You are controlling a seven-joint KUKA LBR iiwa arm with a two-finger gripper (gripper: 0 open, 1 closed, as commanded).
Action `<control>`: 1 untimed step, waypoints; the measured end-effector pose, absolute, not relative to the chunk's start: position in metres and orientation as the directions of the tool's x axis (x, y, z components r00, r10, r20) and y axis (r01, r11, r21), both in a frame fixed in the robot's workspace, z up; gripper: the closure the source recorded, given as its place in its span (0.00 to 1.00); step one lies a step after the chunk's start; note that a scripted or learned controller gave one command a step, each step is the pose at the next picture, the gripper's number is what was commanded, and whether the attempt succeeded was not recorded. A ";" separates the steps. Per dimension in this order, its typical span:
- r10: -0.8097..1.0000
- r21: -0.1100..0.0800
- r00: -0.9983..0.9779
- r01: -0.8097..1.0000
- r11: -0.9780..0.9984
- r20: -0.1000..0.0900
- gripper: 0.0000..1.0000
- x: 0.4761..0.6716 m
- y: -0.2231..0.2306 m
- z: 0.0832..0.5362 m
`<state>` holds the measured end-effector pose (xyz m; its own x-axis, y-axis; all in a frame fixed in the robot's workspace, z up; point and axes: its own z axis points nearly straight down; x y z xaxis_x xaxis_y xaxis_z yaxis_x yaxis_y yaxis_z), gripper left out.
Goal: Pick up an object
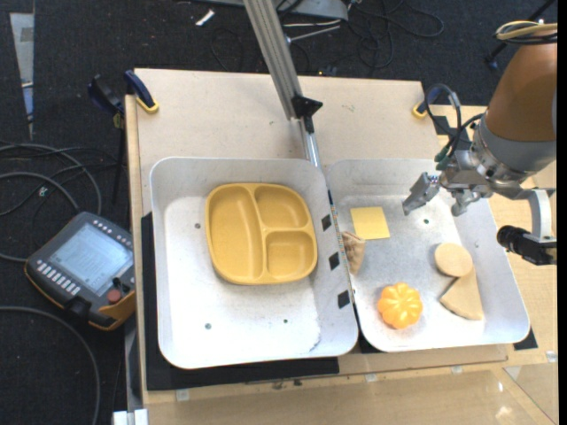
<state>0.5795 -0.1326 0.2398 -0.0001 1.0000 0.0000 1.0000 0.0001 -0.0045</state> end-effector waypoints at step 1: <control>1.000 -0.007 0.000 1.000 0.000 0.001 0.00 0.576 -0.130 0.176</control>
